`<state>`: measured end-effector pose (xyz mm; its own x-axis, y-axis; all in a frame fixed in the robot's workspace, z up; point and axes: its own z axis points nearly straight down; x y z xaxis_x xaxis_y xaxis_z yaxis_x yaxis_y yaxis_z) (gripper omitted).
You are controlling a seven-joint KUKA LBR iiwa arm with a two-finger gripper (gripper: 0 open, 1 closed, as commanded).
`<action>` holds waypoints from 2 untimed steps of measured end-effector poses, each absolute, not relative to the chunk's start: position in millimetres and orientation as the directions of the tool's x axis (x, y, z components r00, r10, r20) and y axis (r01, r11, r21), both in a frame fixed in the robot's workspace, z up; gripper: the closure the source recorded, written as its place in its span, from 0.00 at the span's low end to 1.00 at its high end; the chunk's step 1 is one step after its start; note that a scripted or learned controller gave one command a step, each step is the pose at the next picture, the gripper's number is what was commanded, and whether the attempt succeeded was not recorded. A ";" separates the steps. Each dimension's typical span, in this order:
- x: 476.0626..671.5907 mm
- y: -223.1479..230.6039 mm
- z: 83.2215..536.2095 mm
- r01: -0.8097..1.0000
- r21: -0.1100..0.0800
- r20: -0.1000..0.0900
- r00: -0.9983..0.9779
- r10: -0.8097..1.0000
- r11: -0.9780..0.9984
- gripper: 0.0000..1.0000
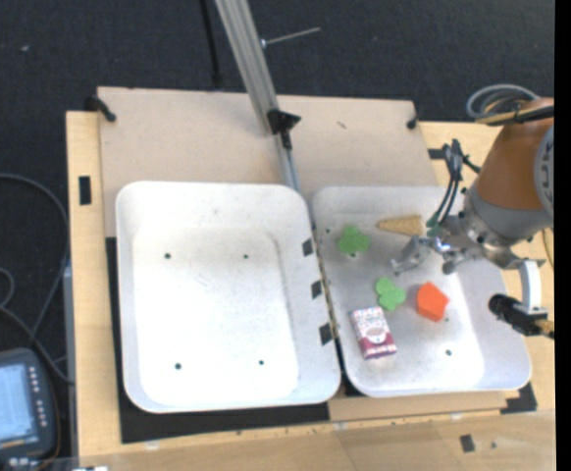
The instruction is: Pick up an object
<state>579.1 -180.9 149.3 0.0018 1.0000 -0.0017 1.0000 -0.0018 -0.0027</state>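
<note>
just below tool (pixel 410 260), green piece (pixel 390 293)

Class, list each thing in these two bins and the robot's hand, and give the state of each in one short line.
Hand: low over the right bin, holding nothing visible.
Cone: lying on its side.
Upper green piece: lying flat.
Lower green piece: lying flat.
Orange block: resting loose.
Carton: lying flat.
Left bin: holds no items.
</note>
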 end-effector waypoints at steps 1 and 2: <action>580.0 -182.5 100.6 1.000 0.003 -0.002 0.004 1.000 -0.004 0.00; 581.6 -183.6 114.6 1.000 0.009 -0.003 0.008 1.000 -0.008 1.00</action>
